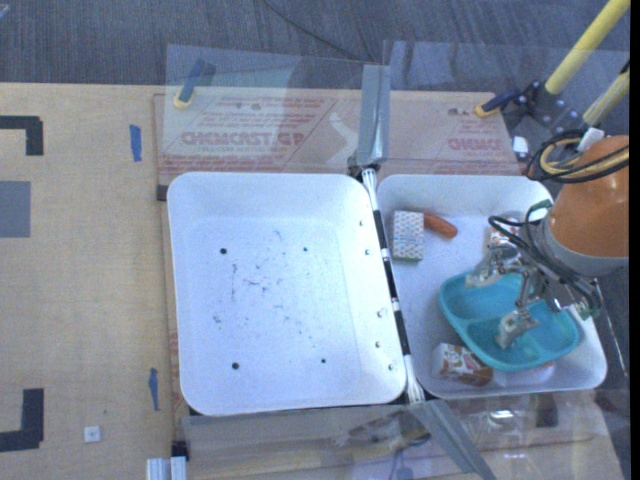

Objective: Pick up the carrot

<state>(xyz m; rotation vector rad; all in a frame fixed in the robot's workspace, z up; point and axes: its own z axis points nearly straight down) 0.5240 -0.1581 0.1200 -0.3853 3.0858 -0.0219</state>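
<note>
The carrot (pixel 440 225) lies at the right bin's (pixel 592 368) back, just beside a patterned block (pixel 407 235); the jaws (pixel 510 303) hang over a teal dish (pixel 480 320), whether apart or together I cannot tell; red "CHEMCAST GP" lettering (pixel 235 139) marks the sheet behind the bins.

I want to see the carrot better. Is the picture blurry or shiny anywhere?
In the camera view, the small orange carrot looks soft but easy to spot in the right shallow white bin; the metal pincer over the teal plastic dish is slightly blurred; the clear plastic sheets behind the bins carry pale glare.
</note>
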